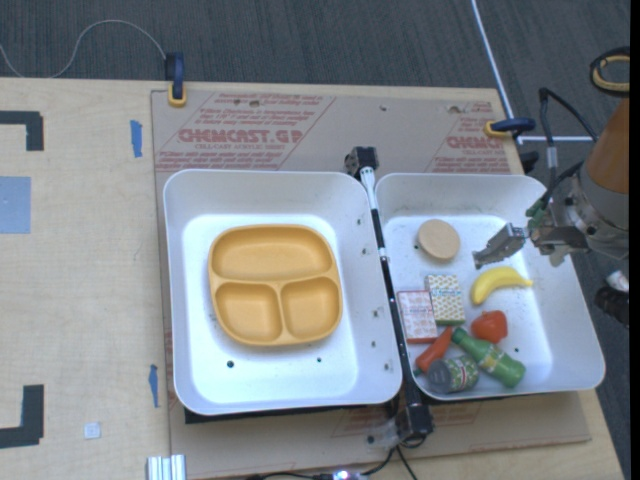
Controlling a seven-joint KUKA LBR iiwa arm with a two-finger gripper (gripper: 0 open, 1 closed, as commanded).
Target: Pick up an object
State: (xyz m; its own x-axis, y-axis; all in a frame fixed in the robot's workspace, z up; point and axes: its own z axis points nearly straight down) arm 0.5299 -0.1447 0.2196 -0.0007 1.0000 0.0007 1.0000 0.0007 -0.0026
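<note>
Toys lie together in the right bin (560, 368): a banana (500, 283), a tan round disc (438, 239), a red tomato (490, 325), a carrot (436, 349), a green bottle (492, 360), and two small boxes (432, 306). The left bin (190, 298) holds a yellow divided plate (275, 283). The gripper (500, 246) hangs above the right bin, just over the banana, and nothing is seen between its fingers; how wide they stand I cannot tell. The banana is the nearest thing to pick. It looks like light, hard plastic, probably smooth and a little slippery. Because it is curved, I think the best hold is across its thick middle, not at the thin ends. It lies apart from the others, so there is room for the fingers.
</note>
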